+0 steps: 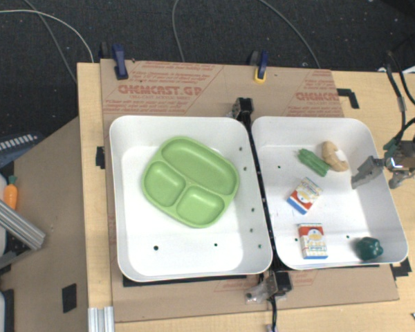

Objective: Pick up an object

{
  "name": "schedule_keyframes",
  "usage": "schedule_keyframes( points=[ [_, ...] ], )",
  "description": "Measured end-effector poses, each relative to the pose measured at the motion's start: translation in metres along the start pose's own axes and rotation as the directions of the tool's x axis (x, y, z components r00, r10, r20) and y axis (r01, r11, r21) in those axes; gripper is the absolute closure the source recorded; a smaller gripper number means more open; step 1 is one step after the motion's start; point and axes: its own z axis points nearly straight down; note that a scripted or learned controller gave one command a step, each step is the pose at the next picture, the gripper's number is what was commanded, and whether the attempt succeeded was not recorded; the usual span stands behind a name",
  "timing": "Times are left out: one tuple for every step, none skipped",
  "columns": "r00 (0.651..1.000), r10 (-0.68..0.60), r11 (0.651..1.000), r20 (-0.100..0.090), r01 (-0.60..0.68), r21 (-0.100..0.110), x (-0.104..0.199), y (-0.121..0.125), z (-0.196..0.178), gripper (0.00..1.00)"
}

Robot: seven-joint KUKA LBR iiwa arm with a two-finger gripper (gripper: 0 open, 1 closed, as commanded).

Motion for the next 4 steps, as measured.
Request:
schedule_keyframes(
  points=[
    [1.0, -0.001, 1.0, 0.002, 0.001, -0.007, 0.0, 0.001, -0.004, 0.0],
    [1.0, -0.002, 1.0, 0.0, 0.002, -0.003, 0.005, -0.001, 0.057, 0.0],
    [1.0, -0.001, 1.0, 0.0, 0.001, -0.003, -0.001, 0.006, 0.11, 0.0],
    [1.0, -0.002, 1.0, 0.0, 0.002, -0.004, -0.001, 0.006, 0.162, 0.0]
  ],
)
